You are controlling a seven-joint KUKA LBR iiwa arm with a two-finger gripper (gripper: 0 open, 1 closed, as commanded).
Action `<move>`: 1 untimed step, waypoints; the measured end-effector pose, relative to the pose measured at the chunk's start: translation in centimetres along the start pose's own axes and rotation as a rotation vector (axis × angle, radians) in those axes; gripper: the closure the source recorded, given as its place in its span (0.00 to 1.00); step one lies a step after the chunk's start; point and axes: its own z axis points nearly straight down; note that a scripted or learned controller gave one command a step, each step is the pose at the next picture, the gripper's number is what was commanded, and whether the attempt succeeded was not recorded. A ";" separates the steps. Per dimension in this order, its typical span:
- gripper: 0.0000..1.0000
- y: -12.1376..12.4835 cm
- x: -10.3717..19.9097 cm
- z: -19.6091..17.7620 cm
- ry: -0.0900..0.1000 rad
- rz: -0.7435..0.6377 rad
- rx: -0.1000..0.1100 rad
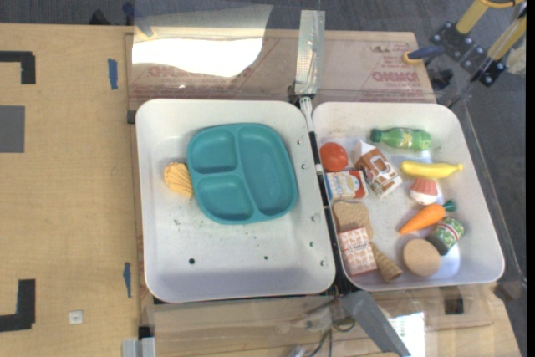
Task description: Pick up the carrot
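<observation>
Lying in the right bin, orange and easy to spot: carrot, tilted, thick end up toward the bin's far right, tip pointing down-left. Crowded on most sides, though. Just above it, a red-and-white piece, and above that the banana. Pressed close at its lower right, a small green can; just below, a round tan ball. Open white floor on the carrot's left only, toward the bread slice.

As for the hand: cannot tell how far open, or whether anything is held. Nothing gripping the carrot at this moment, so pick not yet begun by the look of it.

Over in the left bin, a teal divided plate and a yellow shell-shaped piece touching its left edge, well apart from the action and no bother.

Probably wise to close across the carrot's narrow width, crosswise to its long axis. Risk worth calling: can and tan ball sitting so near the thick end, likely to get nudged or pinched along with it. Safer toward the middle or the tip, beside the bare floor.
</observation>
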 end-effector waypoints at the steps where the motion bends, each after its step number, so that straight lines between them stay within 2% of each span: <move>1: 1.00 0.6 -2.9 8.7 -0.013 -0.108 0.000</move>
